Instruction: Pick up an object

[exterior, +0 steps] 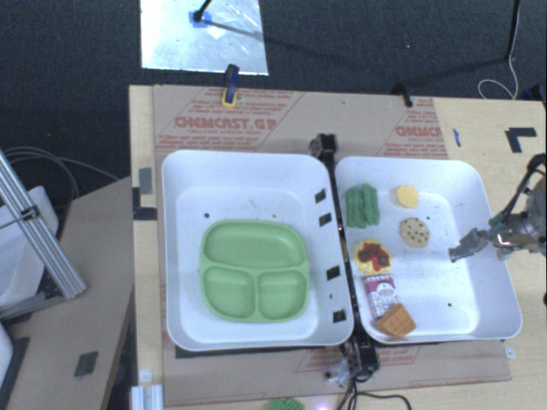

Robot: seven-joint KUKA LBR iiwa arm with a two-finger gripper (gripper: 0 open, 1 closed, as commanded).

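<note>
The right bin (pixel 461 178) holds several small food toys: green beans (pixel 361 204), a yellow round piece (pixel 407 196), a chocolate-chip cookie (pixel 414 231), a red-and-yellow pizza piece (pixel 373 255), a dark red packet (pixel 381 293) and an orange waffle cracker (pixel 396 321). My gripper (pixel 468 246) reaches in from the right edge over the bin's right side, about a hand's width right of the cookie. Nothing shows between its fingers.
The left bin (pixel 184 186) holds a green divided plate (pixel 254 269). A black clamp strip (pixel 335 229) runs between the two bins. A metal sheet (pixel 203 24) lies on the floor beyond the bench, and an aluminium frame (pixel 34 229) stands at left.
</note>
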